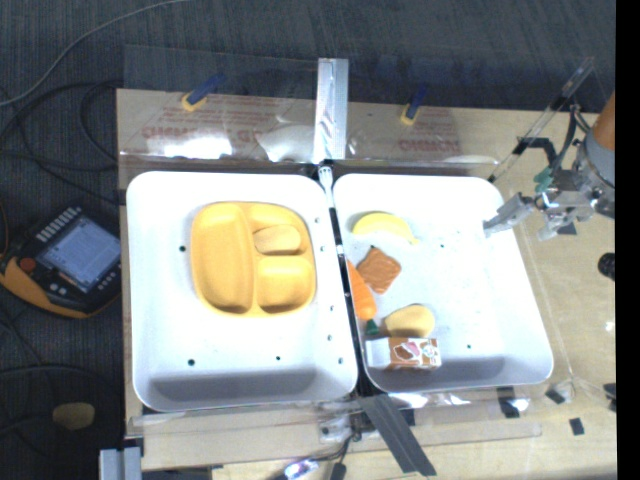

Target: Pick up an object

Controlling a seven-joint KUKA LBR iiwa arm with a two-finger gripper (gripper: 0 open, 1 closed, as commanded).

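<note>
**Toys wait in the right bin, arm off at the edge**

The things to be picked lie in the right bin [500,298], gathered along its left side; farthest back is a yellow banana-shaped piece [383,226], nearer is a brown waffle-like square [378,268], and just left of that an orange carrot [361,290] runs along the bin's left wall; nearer still sits a rounded yellow lump [410,319], perhaps a lemon or potato, though the view is too soft to say; touching its near side is a small printed carton [415,352], lying against the bin's near wall.

The gripper [497,221] hangs over the far right corner of that bin, well apart from all the toys; nothing sits between its fingers, and the view does not let me say how they stand; behind it the arm's grey wrist with cables and a sliver of the orange band [607,118] reaches in from the right.

In the left bin [160,298] rests a yellow divided tray [232,268], and a tan bread-like piece [279,239] lies in its far right compartment; off the bench to the left, on dark carpet, sits a handheld pendant [65,261] with a screen.
</note>
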